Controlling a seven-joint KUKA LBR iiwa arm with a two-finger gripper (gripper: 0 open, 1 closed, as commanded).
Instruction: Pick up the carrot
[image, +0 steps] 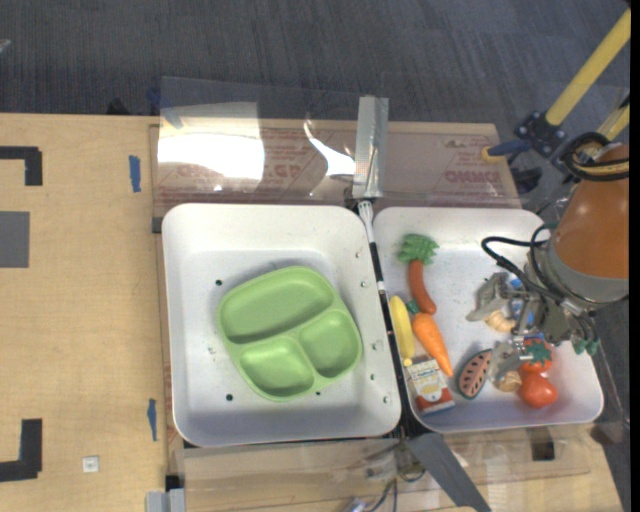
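Observation:
The carrot (432, 341), orange with a small green stub at its upper end, lies slanted in the left part of the right bin (455, 232). It rests between a yellow banana-like piece (400, 322) and a watermelon slice (472, 372). My gripper (515, 322) hangs below the orange-banded wrist over the right part of the same bin. It is roughly a hand's width to the right of the carrot and apart from it. Cables and small toys clutter the space around its tip.
A red-orange vegetable with a leafy green top (420, 272) lies just above the carrot. A small ketchup bottle (428, 386) sits below it and a red tomato (538, 391) at the bin's lower right. The left bin (190, 240) holds a green divided plate (288, 330).

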